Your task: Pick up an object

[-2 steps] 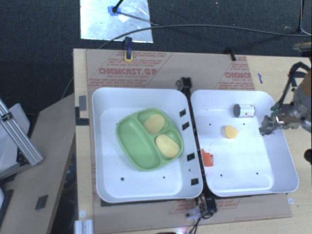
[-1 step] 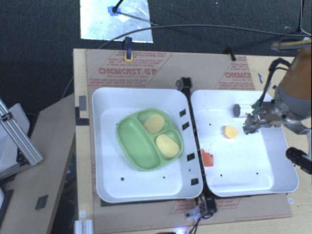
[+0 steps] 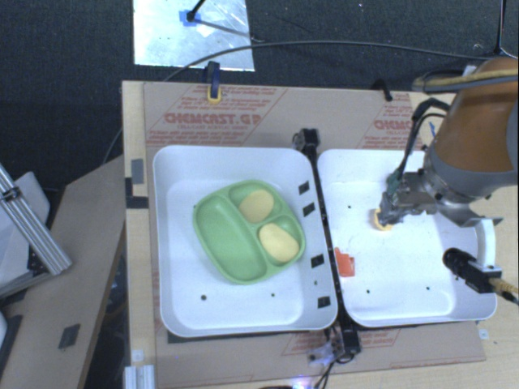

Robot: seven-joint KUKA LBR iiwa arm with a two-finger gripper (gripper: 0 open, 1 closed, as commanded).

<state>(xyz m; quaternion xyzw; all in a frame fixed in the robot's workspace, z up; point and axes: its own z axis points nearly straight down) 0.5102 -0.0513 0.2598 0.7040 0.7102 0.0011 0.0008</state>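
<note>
In the right bin (image 3: 422, 298), my gripper (image 3: 388, 215) reaches down over a small yellow object (image 3: 381, 223) that peeks out just below its tip. A small orange-red piece (image 3: 345, 264) lies near that bin's left wall, below and left of the gripper. In the left bin (image 3: 186, 298) sits a green divided plate (image 3: 227, 237) holding two yellow pieces, one (image 3: 257, 205) in the upper compartment and one (image 3: 278, 241) in the lower right compartment. Whether anything sits between the fingers is hidden by the wrist.
The arm's wide grey and orange body (image 3: 478, 136) covers the upper right of the right bin. A black divider strip (image 3: 320, 217) runs between the two bins. Bare white floor lies along the right bin's front half.
</note>
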